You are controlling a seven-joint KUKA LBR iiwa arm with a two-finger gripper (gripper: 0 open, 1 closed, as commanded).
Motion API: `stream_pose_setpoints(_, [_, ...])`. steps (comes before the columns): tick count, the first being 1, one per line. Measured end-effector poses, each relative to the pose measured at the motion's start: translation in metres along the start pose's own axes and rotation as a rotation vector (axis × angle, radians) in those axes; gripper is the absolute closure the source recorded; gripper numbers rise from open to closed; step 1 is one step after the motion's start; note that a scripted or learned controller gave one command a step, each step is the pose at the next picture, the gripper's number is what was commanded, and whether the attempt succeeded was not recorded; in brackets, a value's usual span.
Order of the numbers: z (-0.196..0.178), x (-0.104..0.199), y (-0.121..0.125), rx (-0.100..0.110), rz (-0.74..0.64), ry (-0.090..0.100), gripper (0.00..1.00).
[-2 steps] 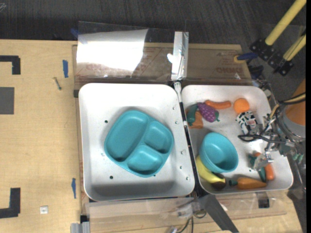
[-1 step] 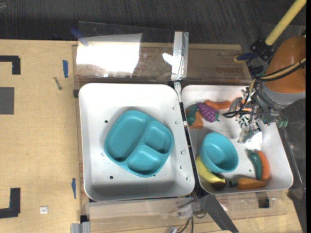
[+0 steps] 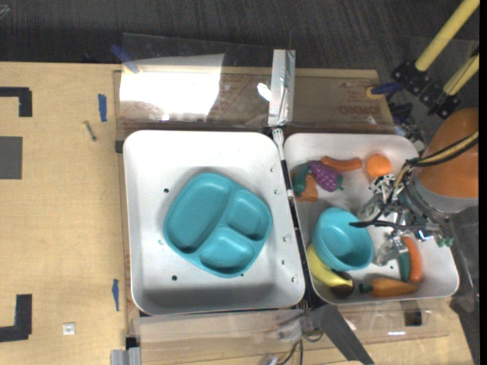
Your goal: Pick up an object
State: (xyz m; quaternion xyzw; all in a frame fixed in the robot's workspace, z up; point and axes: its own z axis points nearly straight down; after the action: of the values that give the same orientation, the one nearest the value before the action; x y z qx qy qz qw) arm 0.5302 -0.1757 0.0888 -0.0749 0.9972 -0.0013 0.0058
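Left white bin: a teal plastic divided plate lies tilted at its centre. Right white bin: a teal round bowl sits above a yellow banana; purple toy grapes, an orange carrot-shaped toy and a round orange fruit lie along the far wall. The gripper hangs just right of the bowl; whether it is spread or closed cannot be told. An orange pepper-like toy lies near the front wall.
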Motion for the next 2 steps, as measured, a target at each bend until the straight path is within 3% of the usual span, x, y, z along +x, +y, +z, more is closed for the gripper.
stream_pose_setpoints(1, [0.001,-0.072,0.017,-0.001,-0.034,-0.002,0.0])
stream_pose_setpoints(2, [-0.003,0.031,-0.002,0.007,-0.129,-0.01,0.0])
